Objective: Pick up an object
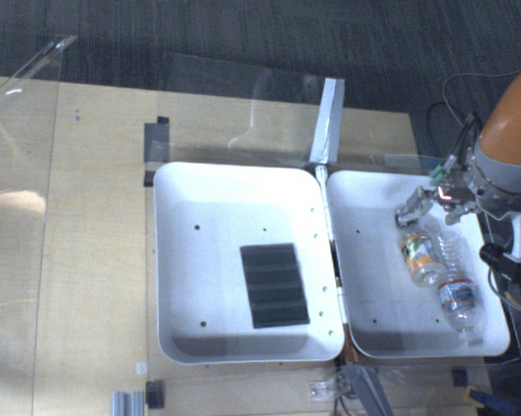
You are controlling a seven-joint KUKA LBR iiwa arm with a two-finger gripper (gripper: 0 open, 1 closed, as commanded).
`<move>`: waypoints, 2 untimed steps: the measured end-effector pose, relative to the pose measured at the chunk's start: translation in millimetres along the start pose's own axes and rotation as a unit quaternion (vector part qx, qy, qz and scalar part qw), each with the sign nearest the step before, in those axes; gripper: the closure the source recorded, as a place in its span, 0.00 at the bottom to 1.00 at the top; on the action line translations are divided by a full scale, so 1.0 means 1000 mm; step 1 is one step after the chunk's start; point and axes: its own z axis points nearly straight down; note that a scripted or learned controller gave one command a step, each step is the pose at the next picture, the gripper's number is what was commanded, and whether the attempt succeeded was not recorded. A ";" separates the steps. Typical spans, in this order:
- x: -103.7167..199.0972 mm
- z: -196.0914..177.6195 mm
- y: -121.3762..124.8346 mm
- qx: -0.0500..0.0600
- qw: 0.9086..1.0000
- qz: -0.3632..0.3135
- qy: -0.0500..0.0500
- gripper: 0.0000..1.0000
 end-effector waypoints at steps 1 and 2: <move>-0.046 0.130 0.017 -0.003 1.000 -0.011 -0.001 0.00; -0.051 0.130 0.032 -0.003 0.998 -0.058 -0.001 0.00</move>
